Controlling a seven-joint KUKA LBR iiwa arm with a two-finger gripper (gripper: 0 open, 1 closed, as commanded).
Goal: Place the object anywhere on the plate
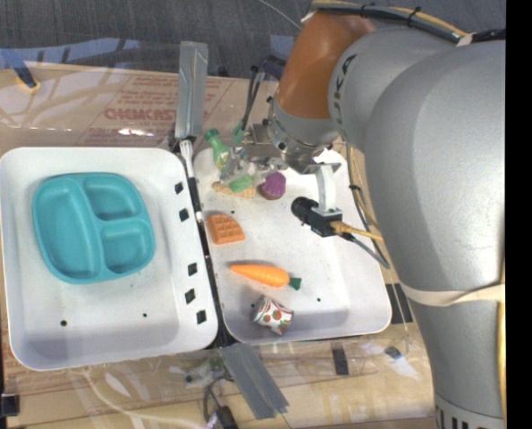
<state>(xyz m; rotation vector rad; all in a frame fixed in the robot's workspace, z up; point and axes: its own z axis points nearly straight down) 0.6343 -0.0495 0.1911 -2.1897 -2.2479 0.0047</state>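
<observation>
A teal sectioned plate lies in the left bin. The right bin holds several small toys. At its far edge my gripper reaches down among a green bottle-like toy, a small green piece and a purple round toy. Nearer the front lie an orange waffle-like square, a carrot and a small patterned can. The big grey arm with its orange band covers the bin's right side.
A black fitting with a cable hangs off the wrist above the right bin's middle. A ridge with black clips divides the two bins. Brown cardboard lies behind the left bin.
</observation>
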